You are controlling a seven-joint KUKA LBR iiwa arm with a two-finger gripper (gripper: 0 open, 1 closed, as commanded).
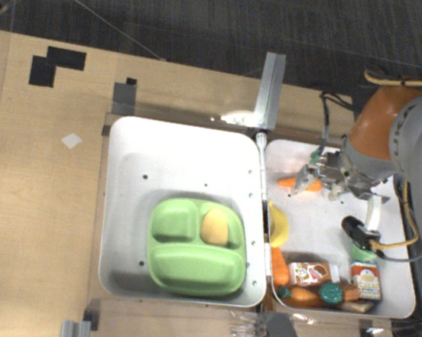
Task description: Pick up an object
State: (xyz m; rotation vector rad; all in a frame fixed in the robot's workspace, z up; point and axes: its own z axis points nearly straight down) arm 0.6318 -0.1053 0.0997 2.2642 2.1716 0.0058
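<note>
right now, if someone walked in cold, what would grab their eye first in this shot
Probably the bright green divided tray in the left bin, with a yellow rounded object in its upper right compartment. Next, the grey arm with its orange band reaching in from the right, its gripper over the far end of the right bin next to a small orange item. A cluster of colourful small items crowds that bin's near edge.

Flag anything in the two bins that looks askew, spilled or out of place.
Nothing looks spilled or broken. The green tray sits flat in the left bin with a yellow fruit in one compartment. In the right bin, most items are piled untidily along the near edge, and an orange piece lies apart beside the claw.
</note>
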